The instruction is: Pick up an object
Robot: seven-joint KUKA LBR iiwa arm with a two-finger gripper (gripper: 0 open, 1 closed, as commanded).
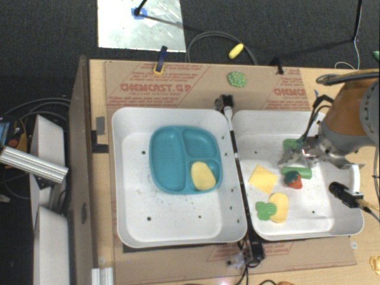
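Toys sit clustered in the right bin (341, 221), so the hand (295, 157) hovers low over the red-and-green piece (294, 177); can't tell its finger state.

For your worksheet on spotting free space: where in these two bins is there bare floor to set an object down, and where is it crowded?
Free: left bin floor around the teal plate; right bin floor near its front right corner. Crowded: the gripper, yellow block and small toys.
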